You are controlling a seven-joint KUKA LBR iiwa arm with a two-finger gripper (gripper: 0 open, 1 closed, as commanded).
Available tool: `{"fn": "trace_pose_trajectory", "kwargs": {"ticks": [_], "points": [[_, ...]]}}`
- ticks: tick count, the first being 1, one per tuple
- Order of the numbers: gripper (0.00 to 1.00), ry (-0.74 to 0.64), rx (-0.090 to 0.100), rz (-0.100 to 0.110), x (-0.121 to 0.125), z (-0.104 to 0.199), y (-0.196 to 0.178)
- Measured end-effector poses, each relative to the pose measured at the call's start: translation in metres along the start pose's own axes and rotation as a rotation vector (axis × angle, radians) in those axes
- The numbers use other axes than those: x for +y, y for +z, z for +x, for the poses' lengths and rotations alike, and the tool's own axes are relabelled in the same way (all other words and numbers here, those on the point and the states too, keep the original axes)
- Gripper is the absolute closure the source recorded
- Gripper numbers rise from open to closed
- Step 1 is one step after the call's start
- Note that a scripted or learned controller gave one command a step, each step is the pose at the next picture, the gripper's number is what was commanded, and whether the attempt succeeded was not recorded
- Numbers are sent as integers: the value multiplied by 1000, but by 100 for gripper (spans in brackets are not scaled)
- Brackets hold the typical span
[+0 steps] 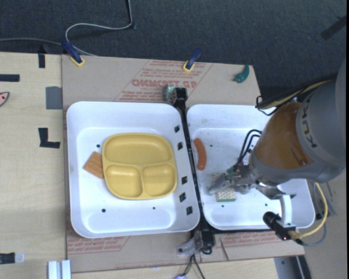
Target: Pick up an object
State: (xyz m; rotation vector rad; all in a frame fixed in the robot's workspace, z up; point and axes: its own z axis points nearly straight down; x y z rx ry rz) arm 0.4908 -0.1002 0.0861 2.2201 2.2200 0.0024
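From my remote station I start at the left. The left bin point(81, 214) holds a yellow divided plate point(141, 165), and a brown cracker point(93, 165) lies half under the plate's left edge. These are not near the arm, so I leave them.

In the right bin point(221, 116) an orange sausage point(200, 154) lies just beside the wall between the bins. Its long axis runs almost up and down in the view, a little tilted, with one end toward the far rim.

More to the right, the tool point(225, 182) is low over the bin floor, and just below it lies a small pale checkered piece point(225, 196). This piece seems to me the one being tried. Its long side runs roughly left to right. It is too small for me to tell which end is which.

I cannot tell if the tool is open or closed, because the wrist hides it.

To do this step well, I would bring the tool straight down over the middle of the piece, close across its short side, and lift slowly. The piece looks flat, so it may slip.
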Motion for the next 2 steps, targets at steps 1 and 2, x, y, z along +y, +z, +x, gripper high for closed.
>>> {"fn": "trace_pose_trajectory", "kwargs": {"ticks": [1,2], "points": [[100,1,-2,-2,1,-1,-10],[100,-2,0,2,12,50,-159]]}}
